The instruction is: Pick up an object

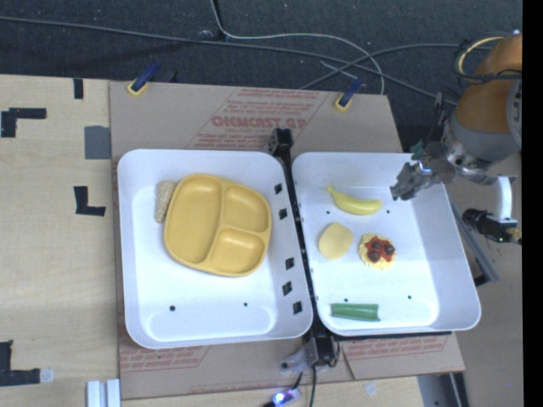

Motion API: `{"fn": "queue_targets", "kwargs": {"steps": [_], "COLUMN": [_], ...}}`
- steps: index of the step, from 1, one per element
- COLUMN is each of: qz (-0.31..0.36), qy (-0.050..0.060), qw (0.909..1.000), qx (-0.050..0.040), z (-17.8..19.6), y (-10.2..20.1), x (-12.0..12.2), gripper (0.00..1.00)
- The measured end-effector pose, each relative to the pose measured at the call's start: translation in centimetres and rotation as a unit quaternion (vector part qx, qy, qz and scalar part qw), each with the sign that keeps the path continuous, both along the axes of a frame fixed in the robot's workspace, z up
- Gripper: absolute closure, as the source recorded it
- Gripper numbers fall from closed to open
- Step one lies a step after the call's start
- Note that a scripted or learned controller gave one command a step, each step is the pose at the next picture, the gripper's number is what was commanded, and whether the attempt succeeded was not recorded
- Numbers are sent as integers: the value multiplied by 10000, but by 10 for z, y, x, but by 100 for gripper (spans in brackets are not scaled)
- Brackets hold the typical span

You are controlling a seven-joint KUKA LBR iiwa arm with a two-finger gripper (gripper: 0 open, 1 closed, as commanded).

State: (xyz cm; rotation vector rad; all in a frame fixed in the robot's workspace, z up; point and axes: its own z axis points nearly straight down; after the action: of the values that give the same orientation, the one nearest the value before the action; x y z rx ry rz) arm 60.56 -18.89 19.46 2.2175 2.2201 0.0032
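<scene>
My pincer [409, 182] hangs over right bin [450, 253], far-right part, just right of banana [355, 201]; finger state: cannot tell.

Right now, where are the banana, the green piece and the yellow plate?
banana [355, 202]: camera view, middle of its curve.
green piece [355, 312]: camera view, centre of its length.
yellow plate [217, 224]: camera view, ridge where its compartments meet.

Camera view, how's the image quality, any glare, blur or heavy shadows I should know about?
Camera view: lighting even and soft, with only faint shadows under the banana and yellow plate; the right bin floor is bright, nearly washed out; the gripper and orange-banded arm look slightly soft; small items lack fine detail.
</scene>
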Motion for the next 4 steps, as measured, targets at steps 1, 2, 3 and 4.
{"fn": "queue_targets", "kwargs": {"steps": [1, 2, 3, 4], "qz": [3, 26, 27, 22], "qy": [-2, 21, 26, 37], "qw": [10000, 10000, 10000, 10000], "qx": [-2, 13, 16, 12], "z": [46, 50, 57, 39], "y": [-5, 56, 111, 164], "x": [7, -1, -11, -20], "gripper": [100, 100, 100, 100]}}
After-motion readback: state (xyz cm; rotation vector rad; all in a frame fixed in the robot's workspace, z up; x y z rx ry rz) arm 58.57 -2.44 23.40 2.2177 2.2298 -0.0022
